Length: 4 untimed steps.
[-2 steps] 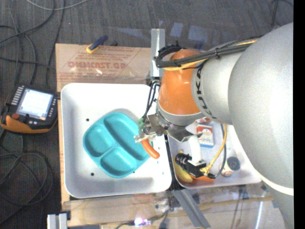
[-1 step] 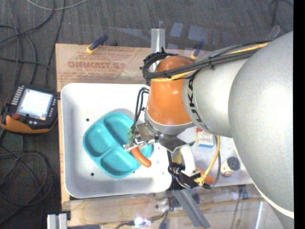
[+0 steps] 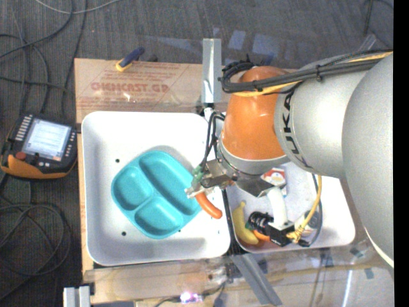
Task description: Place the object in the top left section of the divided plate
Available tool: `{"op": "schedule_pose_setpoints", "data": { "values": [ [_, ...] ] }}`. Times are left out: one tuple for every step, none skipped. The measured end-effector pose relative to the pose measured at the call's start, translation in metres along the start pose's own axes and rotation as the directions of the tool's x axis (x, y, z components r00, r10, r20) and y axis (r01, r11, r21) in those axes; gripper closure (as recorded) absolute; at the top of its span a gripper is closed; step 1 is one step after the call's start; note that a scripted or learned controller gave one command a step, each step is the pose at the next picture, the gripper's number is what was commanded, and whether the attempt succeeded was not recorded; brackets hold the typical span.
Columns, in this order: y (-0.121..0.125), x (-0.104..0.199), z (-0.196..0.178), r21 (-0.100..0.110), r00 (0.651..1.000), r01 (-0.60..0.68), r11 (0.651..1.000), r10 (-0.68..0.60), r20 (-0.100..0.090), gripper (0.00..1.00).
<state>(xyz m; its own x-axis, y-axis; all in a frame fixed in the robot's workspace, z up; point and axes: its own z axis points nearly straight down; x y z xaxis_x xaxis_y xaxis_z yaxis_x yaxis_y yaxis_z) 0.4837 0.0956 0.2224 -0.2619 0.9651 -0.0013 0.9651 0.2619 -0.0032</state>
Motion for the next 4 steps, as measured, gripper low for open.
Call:
{"op": "schedule_pose_setpoints", "data": {
  "values": [
    [-0.007,-0.025,0.029,0.002,0.969,-0.247,0.969,0.247,-0.001,1.0],
    [0.005,0.025,0.032,0.003,0.977,-0.212,0.977,0.212,0.0,1.0],
    [0.005,0.025,0.032,0.003,0.977,-0.212,0.977,0.212,0.0,0.0],
    [0.005,0.025,0.024,0.008,0.978,-0.21,0.978,0.21,0.001,1.0]
  ]
}}
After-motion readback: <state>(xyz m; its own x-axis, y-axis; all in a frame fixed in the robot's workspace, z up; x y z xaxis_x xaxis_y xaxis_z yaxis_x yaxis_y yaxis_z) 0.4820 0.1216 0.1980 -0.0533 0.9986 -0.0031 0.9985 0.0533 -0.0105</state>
